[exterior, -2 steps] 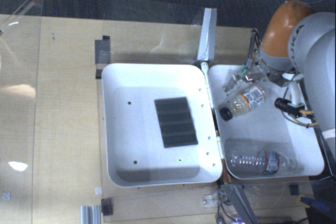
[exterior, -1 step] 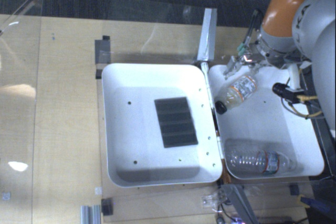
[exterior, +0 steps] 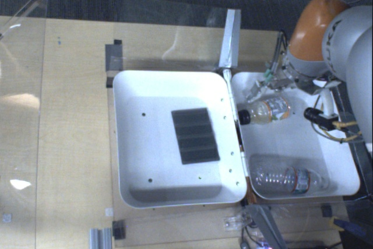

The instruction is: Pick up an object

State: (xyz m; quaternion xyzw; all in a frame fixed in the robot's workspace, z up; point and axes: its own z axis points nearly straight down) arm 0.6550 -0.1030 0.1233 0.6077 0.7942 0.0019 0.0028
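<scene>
Bottle (exterior: 266,112) with dark cap lies on its side in the right bin (exterior: 326,151), far half, cap pointing left. Claw (exterior: 269,82) hangs just beyond it at the bin's far edge; can't tell its state. Looks like the approach step. Next: descend over the bottle body, then close. Second clear bottle (exterior: 288,179) lies near edge.

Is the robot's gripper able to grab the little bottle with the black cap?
Probably yes. The gripper hangs just above the bottle with the black cap in the right bin, and nothing lies between them.
</scene>
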